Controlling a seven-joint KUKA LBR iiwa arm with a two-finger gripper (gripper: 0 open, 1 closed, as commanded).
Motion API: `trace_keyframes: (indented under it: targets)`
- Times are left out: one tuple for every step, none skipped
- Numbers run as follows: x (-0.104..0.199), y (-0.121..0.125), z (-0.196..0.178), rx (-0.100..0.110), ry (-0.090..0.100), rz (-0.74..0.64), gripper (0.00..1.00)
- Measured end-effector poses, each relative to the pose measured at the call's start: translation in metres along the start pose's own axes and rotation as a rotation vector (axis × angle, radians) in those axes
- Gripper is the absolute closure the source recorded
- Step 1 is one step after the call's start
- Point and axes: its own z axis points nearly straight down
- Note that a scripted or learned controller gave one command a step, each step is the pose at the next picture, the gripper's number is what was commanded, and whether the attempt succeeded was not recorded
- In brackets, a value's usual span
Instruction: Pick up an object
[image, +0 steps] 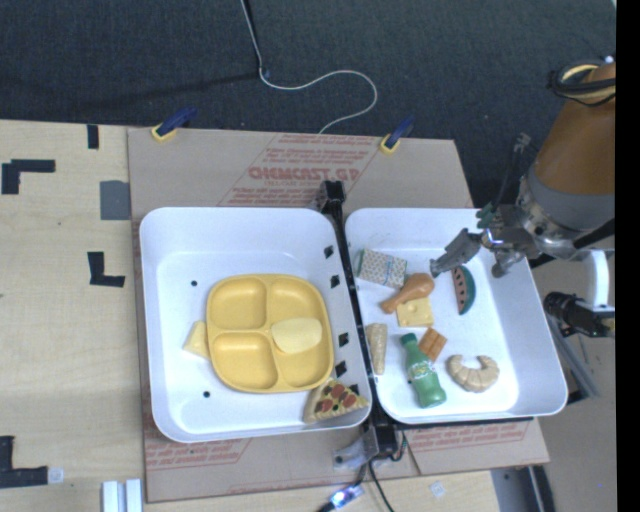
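Observation:
My gripper (470, 264) hangs over the upper right part of the right bin (520, 330), open, with nothing between its fingers. One dark finger (447, 258) reaches left toward a toy chicken drumstick (408, 292); the other (498, 263) is to the right. A watermelon slice (461, 289) lies just below the gap. Further down the bin lie a cheese wedge (415, 313), an orange piece (432, 343), a green bottle (424, 372), a croissant (472, 372), a pale bread stick (376, 347) and a checkered cracker (382, 267).
The left bin (170, 250) holds a yellow divided plate (250, 350) with a pale slice (297, 335) in one compartment, a yellow wedge (194, 340) at the plate's left and a pizza slice (335, 400) at the front right corner. A black divider (345, 290) separates the bins.

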Motion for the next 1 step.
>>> trace_keyframes:
  targets:
    - [-0.0092,0.0017,0.0566,0.006,0.000,0.001,0.00]
